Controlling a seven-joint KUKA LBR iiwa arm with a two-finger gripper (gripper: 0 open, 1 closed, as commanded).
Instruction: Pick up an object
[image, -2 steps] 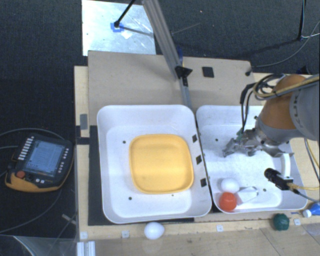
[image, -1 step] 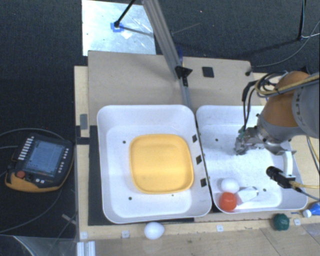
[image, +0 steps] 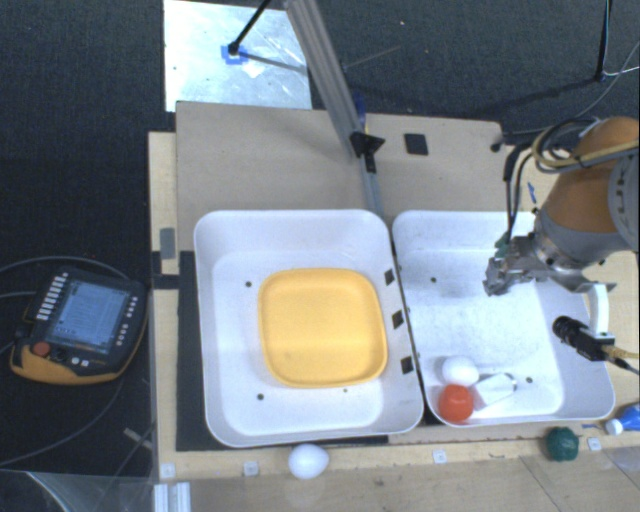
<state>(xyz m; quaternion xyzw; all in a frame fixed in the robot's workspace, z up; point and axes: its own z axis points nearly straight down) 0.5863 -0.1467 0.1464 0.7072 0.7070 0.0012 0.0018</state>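
In the right bin, near its front left corner, lie a white ball, a red ball and a clear, whitish item beside them. A square yellow plate rests in the left bin. My gripper hangs over the back right part of the right bin, well behind the balls, with nothing visible between its fingers.
A white egg-shaped object lies on the bench in front of the left bin. A dark green ball sits outside the right bin's front right corner. A slanted metal pole rises behind the bins. A teach pendant lies at left.
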